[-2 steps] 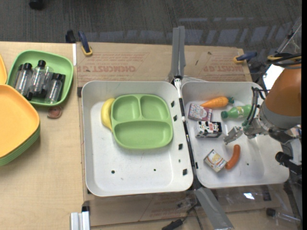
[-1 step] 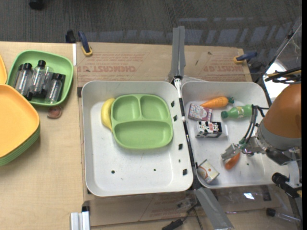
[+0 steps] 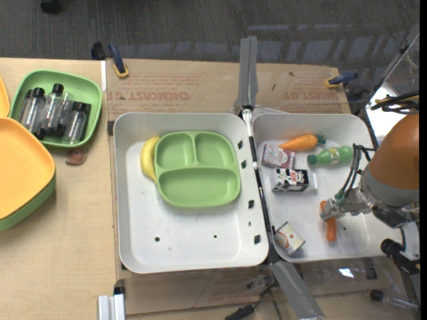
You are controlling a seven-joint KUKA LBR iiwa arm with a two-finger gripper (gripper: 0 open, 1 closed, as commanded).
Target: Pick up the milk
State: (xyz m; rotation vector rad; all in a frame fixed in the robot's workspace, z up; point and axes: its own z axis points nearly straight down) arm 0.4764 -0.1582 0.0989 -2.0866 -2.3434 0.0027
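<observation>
The milk (image 3: 291, 179) is a small white carton with black cow patches. It lies on its side in the middle of the right bin (image 3: 357, 129). My gripper (image 3: 332, 210) is low in the same bin, to the right of the milk and a little nearer the front, apart from the carton. It hangs right over a small orange carrot piece (image 3: 331, 231). The arm's orange band (image 3: 400, 152) rises at the right edge.
Around the milk lie a pink carton (image 3: 277, 156), a whole carrot (image 3: 299, 142), a green bottle (image 3: 330, 156) and a small white-and-orange carton (image 3: 289, 239). The left bin (image 3: 133, 212) holds a green divided plate (image 3: 197, 168) and a yellow banana (image 3: 147, 157).
</observation>
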